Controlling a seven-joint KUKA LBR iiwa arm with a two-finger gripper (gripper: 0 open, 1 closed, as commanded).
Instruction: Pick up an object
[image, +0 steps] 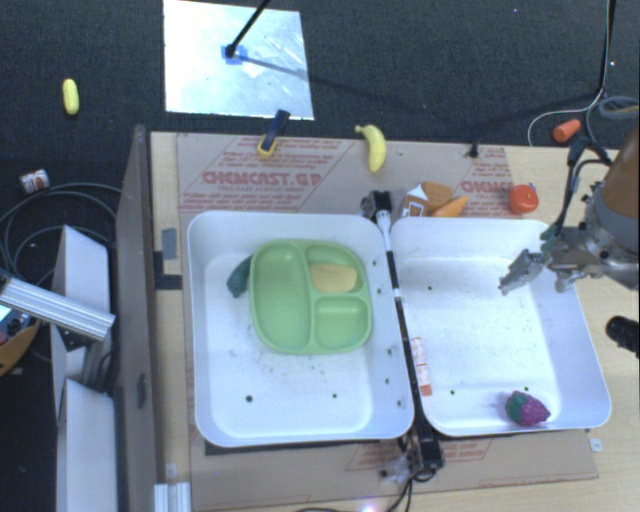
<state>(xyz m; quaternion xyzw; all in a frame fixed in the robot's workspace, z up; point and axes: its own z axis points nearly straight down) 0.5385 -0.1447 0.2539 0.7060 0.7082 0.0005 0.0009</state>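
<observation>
Over the right bin's (575, 330) far-right edge, the hand (540, 272) hangs released, grasping nothing; a strawberry toy (526, 408) lies at the bin's near-right corner.

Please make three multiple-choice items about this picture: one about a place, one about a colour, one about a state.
1. Where does the strawberry toy lie?
A. on the green plate
B. in the right bin, near its front corner
C. on the dark floor

2. What colour is the piece in the divided plate?
A. yellow
B. blue
C. red

3. What is between the fingers of the end effector?
A. the strawberry toy
B. the plate
C. nothing

Answers:
1 B: it lies on the right bin floor by the front corner.
2 A: a yellow piece sits in one upper compartment.
3 C: the fingers stand spread above bare bin floor, far from the toy.
</observation>
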